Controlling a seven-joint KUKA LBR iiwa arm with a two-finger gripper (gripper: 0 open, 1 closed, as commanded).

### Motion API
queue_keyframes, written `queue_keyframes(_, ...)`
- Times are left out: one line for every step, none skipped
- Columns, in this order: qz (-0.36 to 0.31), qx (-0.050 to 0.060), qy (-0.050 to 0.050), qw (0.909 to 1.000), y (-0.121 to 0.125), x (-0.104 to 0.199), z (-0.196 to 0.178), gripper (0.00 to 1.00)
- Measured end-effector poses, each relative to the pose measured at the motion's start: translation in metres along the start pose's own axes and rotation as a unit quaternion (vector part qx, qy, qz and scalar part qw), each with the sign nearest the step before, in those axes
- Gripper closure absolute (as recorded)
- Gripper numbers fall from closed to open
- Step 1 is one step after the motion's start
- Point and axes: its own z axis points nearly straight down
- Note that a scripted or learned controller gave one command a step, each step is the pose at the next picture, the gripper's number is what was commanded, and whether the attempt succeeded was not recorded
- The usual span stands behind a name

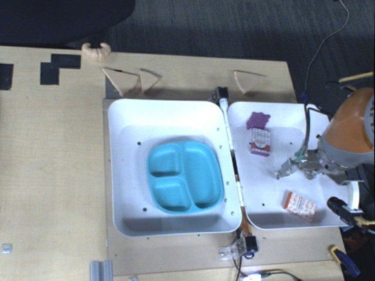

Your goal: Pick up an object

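Seen from above at a slant, the counter (53, 174) carries two shallow white bins side by side. The left bin (126, 157) holds a blue divided plate (184, 176) with three compartments, lying flat near the middle of its floor. The right bin (281, 119) holds three small items: a purple object (258, 120) near the far wall, a small red-and-white packet (260, 141) just in front of it, and an orange-and-white packet (299, 205) near the front wall. The grey arm with its orange band (351, 124) enters from the right, and the hand (288, 170) sits low over the right bin's floor. Whether its two fingers are apart or together cannot be told at this resolution, and nothing is seen between them. The orange-and-white packet lies near the hand, toward the bin's front wall; the red-and-white packet lies near it on the far left side.
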Motion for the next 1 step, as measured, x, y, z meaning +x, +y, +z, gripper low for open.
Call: queue_keyframes(0.000, -0.003, -0.001, 1.0000, 0.0026, -0.0003, -0.0119, 1.00)
